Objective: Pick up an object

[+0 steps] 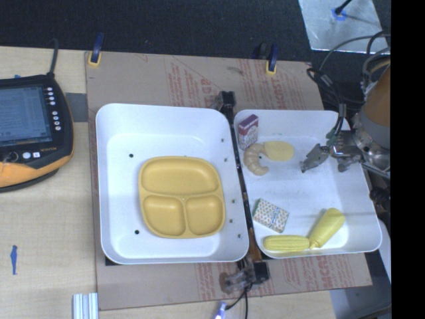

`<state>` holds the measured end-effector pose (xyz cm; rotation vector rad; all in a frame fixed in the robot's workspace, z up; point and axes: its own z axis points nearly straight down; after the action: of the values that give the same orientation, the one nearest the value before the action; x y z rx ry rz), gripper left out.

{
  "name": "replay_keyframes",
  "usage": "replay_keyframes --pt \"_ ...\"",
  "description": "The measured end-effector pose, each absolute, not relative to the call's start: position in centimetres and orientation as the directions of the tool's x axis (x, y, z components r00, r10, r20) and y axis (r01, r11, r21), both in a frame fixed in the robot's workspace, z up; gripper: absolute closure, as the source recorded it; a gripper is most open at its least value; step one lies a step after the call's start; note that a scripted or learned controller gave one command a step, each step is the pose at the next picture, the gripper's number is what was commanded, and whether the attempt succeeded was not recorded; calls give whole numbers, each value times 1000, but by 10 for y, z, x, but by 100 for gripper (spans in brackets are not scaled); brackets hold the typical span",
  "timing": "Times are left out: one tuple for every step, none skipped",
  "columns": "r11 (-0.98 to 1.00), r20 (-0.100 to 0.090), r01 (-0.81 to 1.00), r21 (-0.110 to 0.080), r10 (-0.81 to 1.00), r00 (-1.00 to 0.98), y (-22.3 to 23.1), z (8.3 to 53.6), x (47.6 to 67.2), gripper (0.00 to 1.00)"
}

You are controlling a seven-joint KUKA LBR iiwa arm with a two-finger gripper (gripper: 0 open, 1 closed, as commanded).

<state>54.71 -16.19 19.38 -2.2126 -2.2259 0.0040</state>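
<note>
While the arm hangs over the right bin point(358, 198), this is how it stands:
Gripper point(329, 158): spread apart, grasping nothing, near the bin's far right.
Nearest pieces: yellow disc point(279, 151) and shrimp-shaped toy point(255, 159), off to its left.
Corn cobs point(327, 227): near the front rim, one angled, one lying across.
Likely move: leftward and down.

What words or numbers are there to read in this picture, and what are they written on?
No text here is clear enough to quote.
Brown cardboard sheet under the bins: rows of red print, too blurred to read.
Handheld screen on the left: lines of text, too small to read.
Small purple and white carton: markings too small to read.
Small patterned box: dots, no letters I can make out.
</note>
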Motion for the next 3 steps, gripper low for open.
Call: replay_keyframes --pt "8 0 1000 -7 1000 -8 -108 90 571 0" --pt "3 1 1000 -2 1000 -3 -107 92 637 0" --pt "6 2 1000 -5 1000 -6 -108 103 637 100"
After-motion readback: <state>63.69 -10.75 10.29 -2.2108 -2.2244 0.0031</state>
